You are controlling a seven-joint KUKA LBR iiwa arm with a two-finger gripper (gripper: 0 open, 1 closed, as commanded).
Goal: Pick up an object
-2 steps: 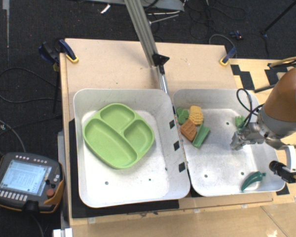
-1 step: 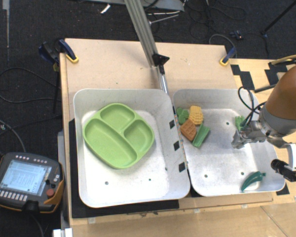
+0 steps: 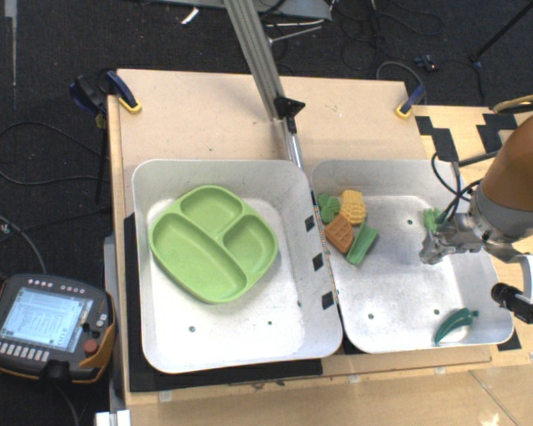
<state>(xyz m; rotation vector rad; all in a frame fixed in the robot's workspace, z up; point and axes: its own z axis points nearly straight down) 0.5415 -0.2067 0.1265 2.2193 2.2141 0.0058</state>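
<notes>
The right bin (image 3: 400,327) holds a cluster near its left wall: a yellow corn piece (image 3: 354,208), a brown waffle-like piece (image 3: 339,234), a green stick (image 3: 362,246) and a small green piece (image 3: 328,208). A dark green and white object (image 3: 454,325) lies near the bin's front right corner. My gripper (image 3: 433,248) hangs low over the right side of this bin, right of the cluster and apart from it. A small green item (image 3: 432,219) sits just behind the gripper.
The left bin (image 3: 222,340) carries a green divided plate (image 3: 215,242). A slanted metal pole (image 3: 258,51) reaches down to the gap between the bins. A teach pendant (image 3: 44,322) lies off the bench at the left. The grey arm (image 3: 515,185) enters from the right.
</notes>
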